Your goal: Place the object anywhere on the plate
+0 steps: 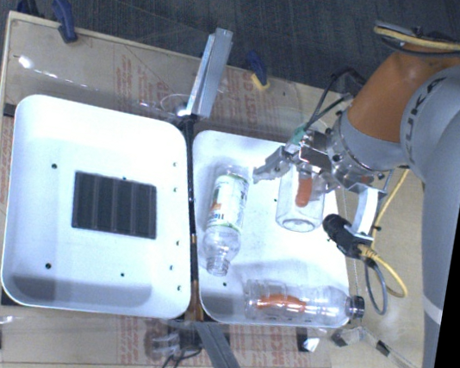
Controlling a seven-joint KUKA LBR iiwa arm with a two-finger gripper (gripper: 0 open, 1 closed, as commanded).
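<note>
Nearest the camera, a clear plastic bottle (302, 303) with something orange inside is seen lying on its side along the near wall of the right bin (237, 311), its cap end pointing right. No label can be read on it. Beside it, further into the same bin, a second clear bottle (225, 217) lies lengthwise with its neck toward the near wall; a white label with green and orange print is wrapped around it, but the writing is too small to be read.

To the right of that labelled bottle, a clear cup-like container (299, 204) with an orange item inside is seen standing below the gripper (309, 168), at the far right part of the right bin. Whether the container is clasped cannot be told, since the fingers are lost among the wrist hardware and cables.

Grey lettering is partly visible on the arm (436, 100) above the orange band, cut off at the edge and not fully legible.

Left of the right bin, the left bin (45, 139) is placed edge to edge with it, and a dark ribbed rectangular plate (115, 205) is laid flat at its middle, well apart from all three containers. Faint red printing is spread over the bench surface (126, 74) beyond the left bin, unreadable.
</note>
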